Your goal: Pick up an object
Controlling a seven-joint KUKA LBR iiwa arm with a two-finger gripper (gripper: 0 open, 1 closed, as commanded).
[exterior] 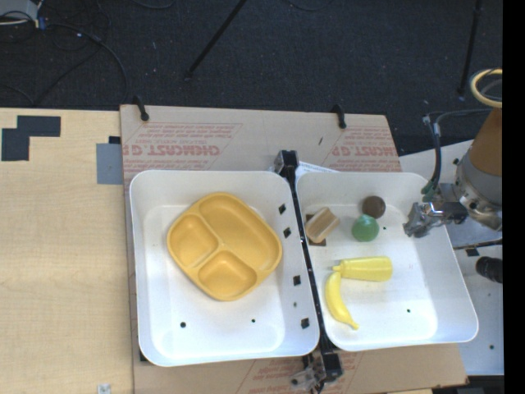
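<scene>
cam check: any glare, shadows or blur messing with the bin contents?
Camera view: lighting even and soft, no hard glare on the white bins. Faint shadows under the yellow tray and banana. Small items are sharp enough to separate; the gripper at the right bin's edge is small and cluttered, detail unclear. Background floor is dark.

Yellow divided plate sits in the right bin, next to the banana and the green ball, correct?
Not quite. The camera view shows the yellow divided plate in the left bin. The banana and green ball lie in the right bin, across the divider from the plate.
</scene>
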